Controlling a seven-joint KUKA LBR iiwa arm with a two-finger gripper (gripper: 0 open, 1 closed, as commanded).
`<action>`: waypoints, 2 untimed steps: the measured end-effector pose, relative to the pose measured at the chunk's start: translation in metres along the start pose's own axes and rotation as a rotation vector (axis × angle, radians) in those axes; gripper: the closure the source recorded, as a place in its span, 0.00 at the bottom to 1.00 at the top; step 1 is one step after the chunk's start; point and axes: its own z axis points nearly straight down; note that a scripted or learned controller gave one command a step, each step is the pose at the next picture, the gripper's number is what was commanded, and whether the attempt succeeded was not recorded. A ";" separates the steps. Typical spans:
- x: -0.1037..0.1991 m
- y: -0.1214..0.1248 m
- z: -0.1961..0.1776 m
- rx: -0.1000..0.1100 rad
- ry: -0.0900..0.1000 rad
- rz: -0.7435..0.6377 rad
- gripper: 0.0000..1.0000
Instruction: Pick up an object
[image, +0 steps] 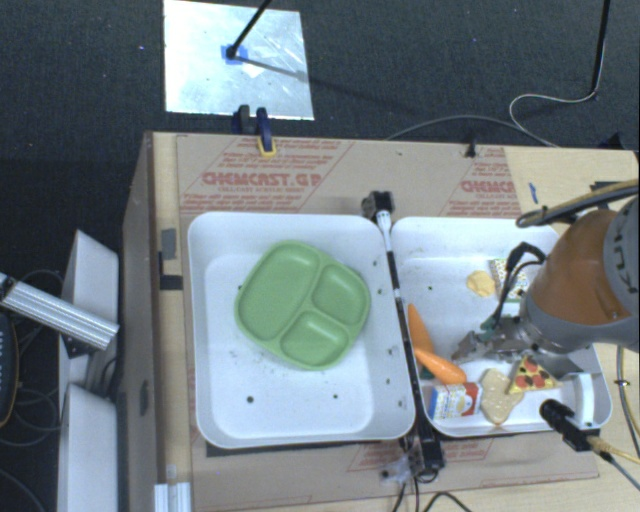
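The right bin (440, 255) holds several small items: an orange carrot (432, 350), a small carton with a red label (452, 401), a pale beige piece (496, 393), a pizza-slice toy (531, 377) and a yellow piece (482, 284). The arm with its orange band (585, 275) hangs over this bin's right side. My gripper (478, 345) reaches down and left, just right of the carrot and above the beige piece. Nothing shows between its fingers.
The left bin (215, 400) holds a green divided plate (302, 303). A black divider (397, 310) runs between the bins. Cardboard backs the bins, cables trail at the back right, and a metal bracket (60, 312) lies to the left.
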 end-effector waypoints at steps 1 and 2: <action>0.000 0.001 -0.010 -0.002 0.000 -0.001 1.00; 0.000 0.001 -0.010 -0.002 0.000 -0.001 0.00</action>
